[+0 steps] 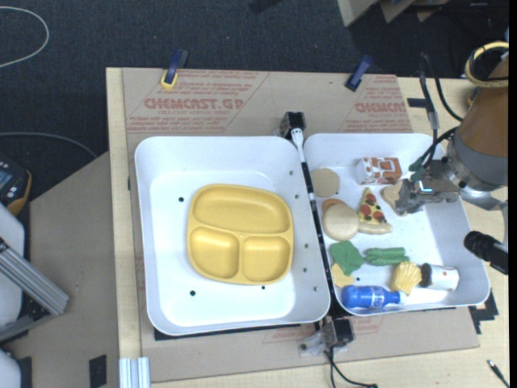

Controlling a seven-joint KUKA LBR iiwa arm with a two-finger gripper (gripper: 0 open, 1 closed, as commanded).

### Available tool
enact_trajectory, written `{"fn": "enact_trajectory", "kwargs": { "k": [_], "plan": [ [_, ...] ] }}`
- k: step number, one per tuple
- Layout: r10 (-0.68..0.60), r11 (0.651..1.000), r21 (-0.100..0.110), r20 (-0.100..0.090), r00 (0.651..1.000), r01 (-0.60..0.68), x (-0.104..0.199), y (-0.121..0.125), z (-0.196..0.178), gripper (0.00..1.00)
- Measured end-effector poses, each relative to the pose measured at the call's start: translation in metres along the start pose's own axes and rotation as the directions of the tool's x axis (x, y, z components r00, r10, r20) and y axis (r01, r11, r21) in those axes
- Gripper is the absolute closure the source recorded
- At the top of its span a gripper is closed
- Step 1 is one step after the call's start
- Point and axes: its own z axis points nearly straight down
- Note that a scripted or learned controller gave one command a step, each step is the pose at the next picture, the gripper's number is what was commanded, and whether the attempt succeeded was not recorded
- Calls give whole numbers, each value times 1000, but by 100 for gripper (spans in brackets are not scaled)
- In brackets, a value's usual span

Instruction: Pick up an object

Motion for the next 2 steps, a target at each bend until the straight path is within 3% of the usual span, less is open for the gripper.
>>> {"fn": "enact_trajectory", "kwargs": {
  "k": [2],
  "plan": [
    [-6,1000,2,-3,1000,6,105,30,-11,100]
  ]
}}
